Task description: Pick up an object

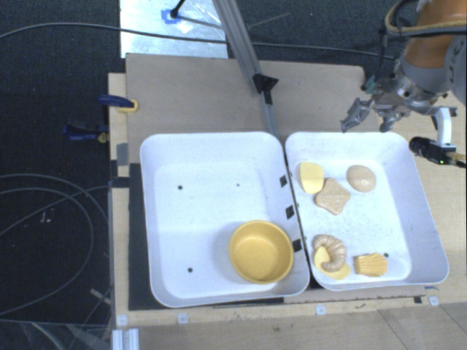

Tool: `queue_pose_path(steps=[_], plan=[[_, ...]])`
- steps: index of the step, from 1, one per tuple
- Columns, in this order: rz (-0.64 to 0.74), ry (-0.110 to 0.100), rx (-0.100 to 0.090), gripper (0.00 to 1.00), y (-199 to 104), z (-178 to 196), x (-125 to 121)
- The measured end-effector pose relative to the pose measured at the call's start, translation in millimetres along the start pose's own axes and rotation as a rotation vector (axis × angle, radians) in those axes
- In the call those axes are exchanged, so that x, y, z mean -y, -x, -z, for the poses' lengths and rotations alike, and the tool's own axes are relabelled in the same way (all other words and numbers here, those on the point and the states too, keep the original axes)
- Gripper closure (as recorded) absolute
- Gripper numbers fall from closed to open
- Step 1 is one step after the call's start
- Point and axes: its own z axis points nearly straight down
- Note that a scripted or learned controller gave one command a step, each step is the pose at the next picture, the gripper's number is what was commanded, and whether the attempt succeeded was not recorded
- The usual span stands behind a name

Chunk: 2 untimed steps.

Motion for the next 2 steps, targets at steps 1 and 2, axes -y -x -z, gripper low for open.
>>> queue_pose_path(steps=[1,2], plan=[[-0.002,-0.004,0.000,0.00,5,-60,-3],[0.002,-0.002,0.000,0.00,-2,-104,-7]])
